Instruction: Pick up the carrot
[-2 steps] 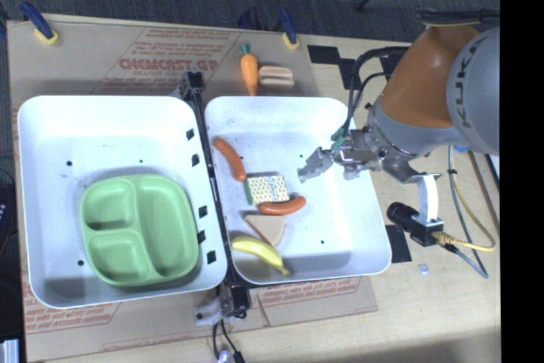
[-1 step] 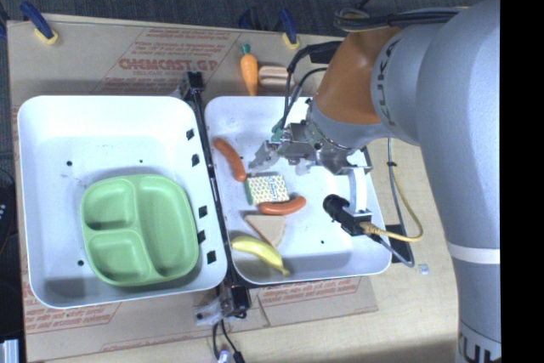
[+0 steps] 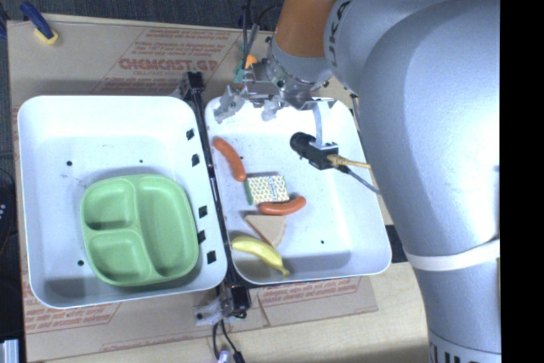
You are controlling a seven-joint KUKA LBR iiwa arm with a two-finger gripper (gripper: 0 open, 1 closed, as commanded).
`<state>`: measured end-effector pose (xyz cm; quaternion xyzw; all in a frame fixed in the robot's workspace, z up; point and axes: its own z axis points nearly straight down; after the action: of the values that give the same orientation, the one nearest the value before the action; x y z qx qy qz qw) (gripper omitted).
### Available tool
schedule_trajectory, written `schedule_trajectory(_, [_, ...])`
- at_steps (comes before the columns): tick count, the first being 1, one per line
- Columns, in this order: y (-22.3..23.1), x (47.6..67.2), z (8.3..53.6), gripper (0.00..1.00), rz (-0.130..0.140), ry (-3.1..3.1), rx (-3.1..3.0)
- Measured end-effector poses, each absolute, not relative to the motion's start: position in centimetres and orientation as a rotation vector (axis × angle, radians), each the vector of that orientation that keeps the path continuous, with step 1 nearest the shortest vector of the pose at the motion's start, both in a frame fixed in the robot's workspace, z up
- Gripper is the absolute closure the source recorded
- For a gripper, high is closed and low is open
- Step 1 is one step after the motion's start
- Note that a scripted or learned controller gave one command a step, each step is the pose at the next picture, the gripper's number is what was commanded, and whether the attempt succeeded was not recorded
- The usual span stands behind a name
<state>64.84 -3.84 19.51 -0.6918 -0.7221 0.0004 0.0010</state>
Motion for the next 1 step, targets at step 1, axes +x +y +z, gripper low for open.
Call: schedule_trajectory(1, [-11.8,65.61,16.29,0.0,0.004,-2.343,-2.09])
